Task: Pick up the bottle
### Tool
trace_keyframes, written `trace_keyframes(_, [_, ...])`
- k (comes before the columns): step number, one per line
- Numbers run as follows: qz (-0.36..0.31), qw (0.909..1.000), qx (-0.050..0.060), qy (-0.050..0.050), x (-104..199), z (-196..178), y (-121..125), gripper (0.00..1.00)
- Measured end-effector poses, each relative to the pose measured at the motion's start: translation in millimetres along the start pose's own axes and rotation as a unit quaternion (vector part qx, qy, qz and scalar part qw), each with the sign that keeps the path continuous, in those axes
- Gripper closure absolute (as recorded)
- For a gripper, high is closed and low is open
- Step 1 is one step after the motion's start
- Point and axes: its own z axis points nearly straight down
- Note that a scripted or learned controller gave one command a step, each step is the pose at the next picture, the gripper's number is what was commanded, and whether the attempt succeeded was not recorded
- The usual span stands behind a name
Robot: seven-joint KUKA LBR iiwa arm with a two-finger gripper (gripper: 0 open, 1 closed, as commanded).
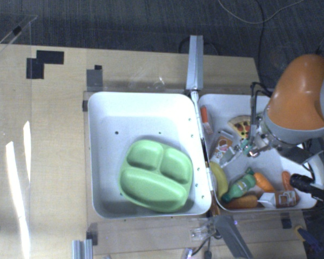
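One green bottle (242, 186) lies in the right bin (227, 102), half buried among food items. At its twelve o'clock the gripper (247, 146) hovers; whether its jaws are released or clenched, I cannot tell.

The single camera is sitting fixed above the bench (48, 161), looking down at a slant from a moderate height. It is taking in both bins whole: the left bin (105, 117) is lying near the middle of the view, the right bin (227, 104) beside it toward the right edge. Beyond the left bin's far rim, dark floor (124, 9) is showing along the top
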Motion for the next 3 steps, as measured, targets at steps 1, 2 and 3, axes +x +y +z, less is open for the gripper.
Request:
trace_keyframes(1, [0.013,0.9999,0.000,0.000,-24.4,50.7,-11.2,0.00])
trace_keyframes(2, [-0.003,1.0000,0.000,0.000,-73.8,136.2,-34.1,0.00])
trace_keyframes(3, [-0.003,1.0000,-0.001,0.001,-73.5,127.2,-32.0,1.00])
